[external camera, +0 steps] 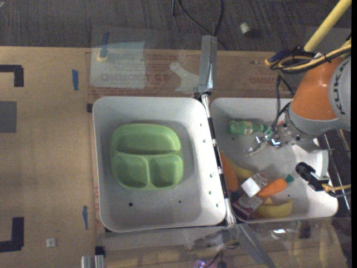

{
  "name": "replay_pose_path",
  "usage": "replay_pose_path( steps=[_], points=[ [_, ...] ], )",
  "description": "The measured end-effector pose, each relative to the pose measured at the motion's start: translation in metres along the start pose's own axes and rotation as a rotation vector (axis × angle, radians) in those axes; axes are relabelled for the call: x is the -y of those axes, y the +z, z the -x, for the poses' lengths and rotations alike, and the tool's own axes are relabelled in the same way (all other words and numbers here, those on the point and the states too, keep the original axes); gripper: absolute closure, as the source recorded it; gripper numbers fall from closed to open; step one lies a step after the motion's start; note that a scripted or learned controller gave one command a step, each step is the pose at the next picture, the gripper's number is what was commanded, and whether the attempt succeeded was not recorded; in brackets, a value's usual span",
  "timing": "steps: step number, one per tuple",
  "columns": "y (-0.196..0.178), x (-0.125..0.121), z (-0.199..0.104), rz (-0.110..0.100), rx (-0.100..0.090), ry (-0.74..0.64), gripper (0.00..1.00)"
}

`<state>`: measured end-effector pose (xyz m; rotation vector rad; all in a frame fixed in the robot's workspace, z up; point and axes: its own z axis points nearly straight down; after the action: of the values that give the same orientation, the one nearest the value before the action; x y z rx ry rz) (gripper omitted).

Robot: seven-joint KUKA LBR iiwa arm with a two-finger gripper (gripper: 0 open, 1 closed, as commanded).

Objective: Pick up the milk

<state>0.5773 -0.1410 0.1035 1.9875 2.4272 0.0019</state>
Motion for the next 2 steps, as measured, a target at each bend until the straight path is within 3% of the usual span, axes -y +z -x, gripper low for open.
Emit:
replay_pose_path(
  steps=[1,2],
  points=[
    [0.0093,0.0509,-0.046,0.019,0.008,-0.328,0.0],
    [0.0016,0.0525,-0.0434,0.018,0.006,-0.32,1.0]
  ],
)
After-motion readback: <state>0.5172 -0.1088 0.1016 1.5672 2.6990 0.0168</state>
